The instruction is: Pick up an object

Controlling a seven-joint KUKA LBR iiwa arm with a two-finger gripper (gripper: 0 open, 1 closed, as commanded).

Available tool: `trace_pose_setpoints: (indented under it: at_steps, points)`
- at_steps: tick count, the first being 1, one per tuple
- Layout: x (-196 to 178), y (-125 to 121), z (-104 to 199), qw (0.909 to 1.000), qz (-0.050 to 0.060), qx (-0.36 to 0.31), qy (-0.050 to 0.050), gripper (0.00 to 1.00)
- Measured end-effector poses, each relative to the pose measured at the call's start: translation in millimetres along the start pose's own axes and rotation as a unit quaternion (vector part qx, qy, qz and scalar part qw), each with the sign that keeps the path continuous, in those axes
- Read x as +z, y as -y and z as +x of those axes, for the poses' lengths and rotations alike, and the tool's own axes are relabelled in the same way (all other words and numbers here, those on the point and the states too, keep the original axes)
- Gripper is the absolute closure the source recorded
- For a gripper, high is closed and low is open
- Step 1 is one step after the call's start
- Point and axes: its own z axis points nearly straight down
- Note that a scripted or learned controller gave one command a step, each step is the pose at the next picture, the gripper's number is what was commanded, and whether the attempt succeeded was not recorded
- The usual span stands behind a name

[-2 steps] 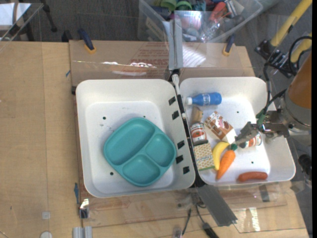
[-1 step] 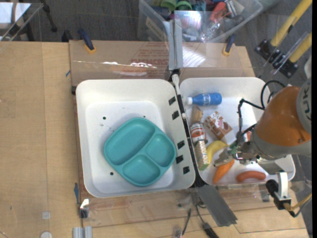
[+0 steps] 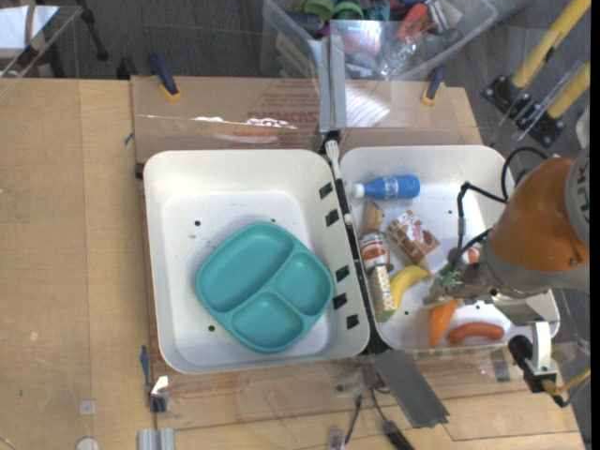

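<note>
Pincer (image 3: 457,284), grip untellable, over one carrot (image 3: 441,323), one banana (image 3: 406,282), one sausage (image 3: 476,332).

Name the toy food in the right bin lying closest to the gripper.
The orange carrot, just below the gripper; the banana and red sausage lie slightly farther off.
</note>
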Motion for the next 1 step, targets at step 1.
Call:
trace_pose_setpoints:
  at_steps: [1]
  points:
    - [-82.2, -35.8, 73.0, 0.9961, 0.010, 0.088, -0.003, 1.00]
